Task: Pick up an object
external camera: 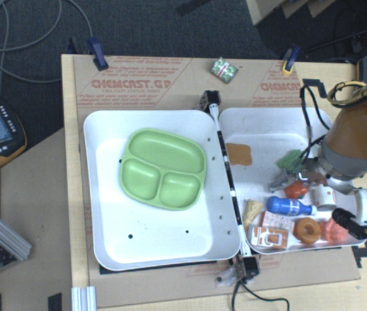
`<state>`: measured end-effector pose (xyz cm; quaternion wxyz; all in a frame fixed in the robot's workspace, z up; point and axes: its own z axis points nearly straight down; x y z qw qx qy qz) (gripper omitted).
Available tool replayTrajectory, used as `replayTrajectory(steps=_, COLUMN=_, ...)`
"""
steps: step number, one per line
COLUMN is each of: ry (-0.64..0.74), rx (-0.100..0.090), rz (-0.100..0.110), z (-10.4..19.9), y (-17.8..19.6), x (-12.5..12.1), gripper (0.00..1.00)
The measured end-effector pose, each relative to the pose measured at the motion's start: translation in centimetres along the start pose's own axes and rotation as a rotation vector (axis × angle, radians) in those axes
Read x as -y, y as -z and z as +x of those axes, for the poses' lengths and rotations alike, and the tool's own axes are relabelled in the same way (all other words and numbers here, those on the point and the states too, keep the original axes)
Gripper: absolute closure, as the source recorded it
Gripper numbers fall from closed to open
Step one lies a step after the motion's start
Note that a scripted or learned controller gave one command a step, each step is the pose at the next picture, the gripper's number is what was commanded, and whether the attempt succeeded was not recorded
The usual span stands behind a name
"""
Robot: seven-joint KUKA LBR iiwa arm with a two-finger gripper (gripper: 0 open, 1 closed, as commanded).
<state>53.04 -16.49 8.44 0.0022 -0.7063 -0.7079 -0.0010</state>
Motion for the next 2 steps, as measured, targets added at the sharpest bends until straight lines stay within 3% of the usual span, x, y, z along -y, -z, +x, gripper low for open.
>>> replayTrajectory(steps=1, ry=-0.002, rx=0.004, rz=-0.003, z=-0.1, y=1.1, x=-0.1, gripper=1.00)
replayTrajectory(steps=2, ry=0.000, rx=0.004, rz=-0.004, z=7.7, y=10.1, x=-3.8, gripper=1.00)
